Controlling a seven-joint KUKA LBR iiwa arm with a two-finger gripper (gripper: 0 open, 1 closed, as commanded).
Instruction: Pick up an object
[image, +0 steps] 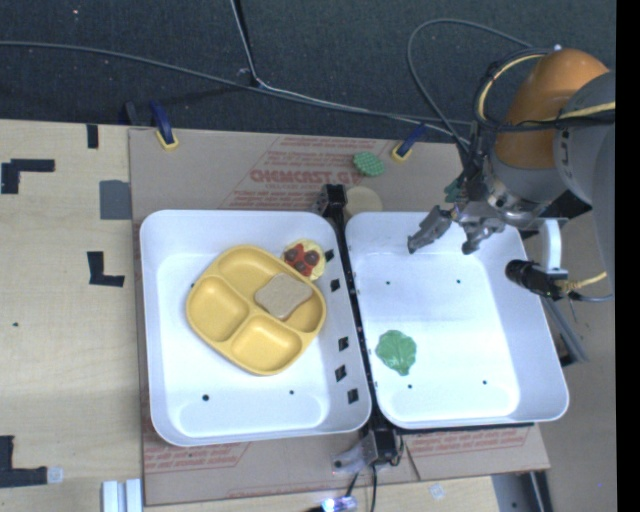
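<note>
**Gripper spread above the right bin**

In the left bin (170, 400) we see a yellow tray (225, 320) with a tan slice (282, 295) in it and red bits (304, 259) at its rim. In the right bin (520, 390) lies a green lump (397, 351). Well apart, over the far edge, the gripper (442, 237) hangs with fingers spread, pinching nothing

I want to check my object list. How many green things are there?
2. A green leafy piece lies in the right bin. A small green item sits on the cardboard behind the bins. More may be hidden under the arm.
</note>
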